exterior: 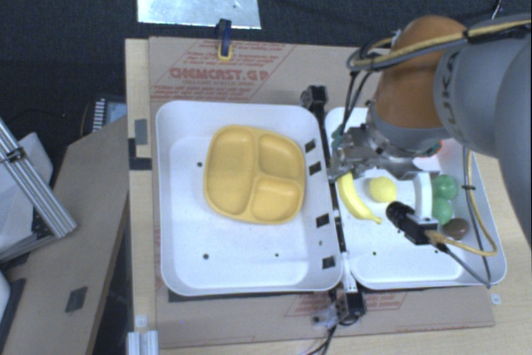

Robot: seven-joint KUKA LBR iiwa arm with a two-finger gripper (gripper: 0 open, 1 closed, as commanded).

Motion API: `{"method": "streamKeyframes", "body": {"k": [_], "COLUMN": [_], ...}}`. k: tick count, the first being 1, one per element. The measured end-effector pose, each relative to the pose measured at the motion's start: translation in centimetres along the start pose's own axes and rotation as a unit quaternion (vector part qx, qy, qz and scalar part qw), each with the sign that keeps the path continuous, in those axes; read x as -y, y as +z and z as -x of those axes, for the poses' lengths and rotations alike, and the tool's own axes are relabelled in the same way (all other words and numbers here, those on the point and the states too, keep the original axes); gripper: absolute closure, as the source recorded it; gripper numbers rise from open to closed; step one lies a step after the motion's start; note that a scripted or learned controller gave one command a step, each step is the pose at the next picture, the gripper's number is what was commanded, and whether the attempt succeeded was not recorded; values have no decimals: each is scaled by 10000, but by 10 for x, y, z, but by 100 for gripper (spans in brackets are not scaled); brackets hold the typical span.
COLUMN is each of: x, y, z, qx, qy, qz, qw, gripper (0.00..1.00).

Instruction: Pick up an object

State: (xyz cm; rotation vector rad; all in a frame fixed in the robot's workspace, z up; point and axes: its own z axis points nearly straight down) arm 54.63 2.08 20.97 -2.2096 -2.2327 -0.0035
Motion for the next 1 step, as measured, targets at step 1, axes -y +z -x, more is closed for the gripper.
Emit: {"method": "streamKeyframes", "body": {"k": [1], "x": [-7], "y": [3], "z": [-53], "qx": [-3], "qy": [0], "qz": [1], "qw": [10000], "gripper": [100]}}
